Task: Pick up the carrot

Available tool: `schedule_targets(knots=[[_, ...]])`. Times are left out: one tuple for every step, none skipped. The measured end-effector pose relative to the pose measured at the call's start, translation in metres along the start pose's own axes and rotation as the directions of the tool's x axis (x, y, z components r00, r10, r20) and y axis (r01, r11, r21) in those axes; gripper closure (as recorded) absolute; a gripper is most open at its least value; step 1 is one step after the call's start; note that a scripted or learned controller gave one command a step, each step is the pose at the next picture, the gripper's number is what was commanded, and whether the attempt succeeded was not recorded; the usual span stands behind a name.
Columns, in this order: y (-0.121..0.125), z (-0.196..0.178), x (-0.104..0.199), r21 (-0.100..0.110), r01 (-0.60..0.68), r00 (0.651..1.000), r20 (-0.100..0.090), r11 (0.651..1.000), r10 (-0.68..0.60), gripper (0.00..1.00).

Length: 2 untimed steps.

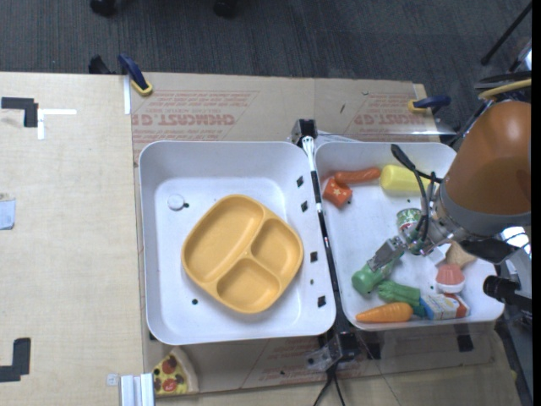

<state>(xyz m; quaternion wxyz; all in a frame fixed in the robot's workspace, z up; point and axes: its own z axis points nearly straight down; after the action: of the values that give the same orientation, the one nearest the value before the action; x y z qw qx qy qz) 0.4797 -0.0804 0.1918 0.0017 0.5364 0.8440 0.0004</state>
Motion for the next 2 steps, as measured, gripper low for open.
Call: schedule_targets(knots=[[0.044, 0.000, 0.094, 0.002, -0.113, 0.994, -0.001, 0.994, 0.113, 0.00], [0.057, 0.000, 0.071, 0.002, 0.193, 0.981, -0.001, 0.981, -0.193, 0.00]])
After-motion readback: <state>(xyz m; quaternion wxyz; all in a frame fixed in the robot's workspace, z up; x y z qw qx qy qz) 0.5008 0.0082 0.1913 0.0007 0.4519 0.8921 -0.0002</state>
